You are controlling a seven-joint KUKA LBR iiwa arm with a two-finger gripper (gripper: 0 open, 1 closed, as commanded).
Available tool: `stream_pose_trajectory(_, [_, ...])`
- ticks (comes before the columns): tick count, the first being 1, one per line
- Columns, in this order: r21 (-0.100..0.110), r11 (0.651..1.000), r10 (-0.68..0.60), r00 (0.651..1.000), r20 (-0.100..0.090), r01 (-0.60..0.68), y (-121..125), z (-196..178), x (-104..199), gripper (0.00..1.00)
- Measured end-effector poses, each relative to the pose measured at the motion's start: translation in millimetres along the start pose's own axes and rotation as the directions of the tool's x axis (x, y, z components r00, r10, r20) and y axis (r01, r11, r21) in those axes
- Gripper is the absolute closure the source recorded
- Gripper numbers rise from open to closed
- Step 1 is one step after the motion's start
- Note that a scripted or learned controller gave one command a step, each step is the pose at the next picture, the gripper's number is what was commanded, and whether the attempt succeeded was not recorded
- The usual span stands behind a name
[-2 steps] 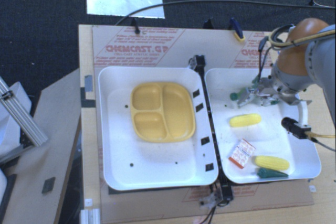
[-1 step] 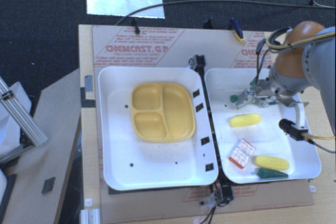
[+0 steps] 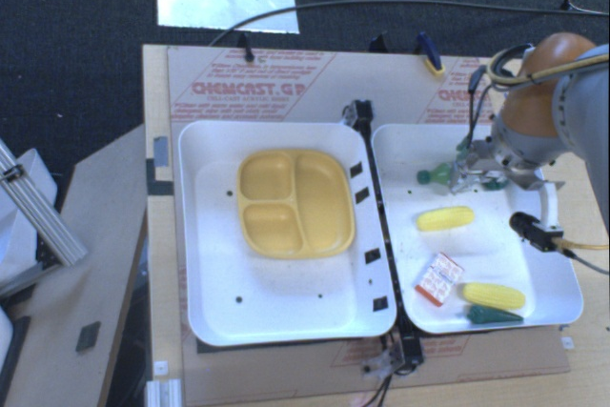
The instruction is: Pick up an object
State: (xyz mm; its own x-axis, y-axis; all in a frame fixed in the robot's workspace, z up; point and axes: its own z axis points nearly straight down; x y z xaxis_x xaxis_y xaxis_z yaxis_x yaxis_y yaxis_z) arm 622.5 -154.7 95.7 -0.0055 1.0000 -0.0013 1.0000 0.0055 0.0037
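Camera view: fingers point(image 3: 464, 174) state unclear, over right bin point(image 3: 572, 300) far edge beside green object point(image 3: 436, 174); yellow corn point(image 3: 445, 219) near.

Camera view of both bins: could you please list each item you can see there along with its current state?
Yellow divided plate: flat in left bin.
Green item: in right bin, at the gripper.
Upper yellow corn: lying mid-bin.
Red-and-white packet: lying flat.
Lower yellow corn: lying near front wall, green piece beside it.
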Motion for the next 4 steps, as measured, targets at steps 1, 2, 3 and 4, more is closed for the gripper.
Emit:
stream_pose_trajectory(1, [-0.005,1.0,-0.001,1.0,0.0,0.001,5,-64,5,1.0])
stream_pose_trajectory(2, [-0.003,1.0,0.003,1.0,0.0,-0.003,2,-122,-4,1.0])
stream_pose_trajectory(3, [-0.005,1.0,-0.001,1.0,0.001,0.001,11,-182,2,1.0])
stream_pose_trajectory(4, [0.004,1.0,-0.004,1.0,-0.003,0.004,-3,-164,51,1.0])
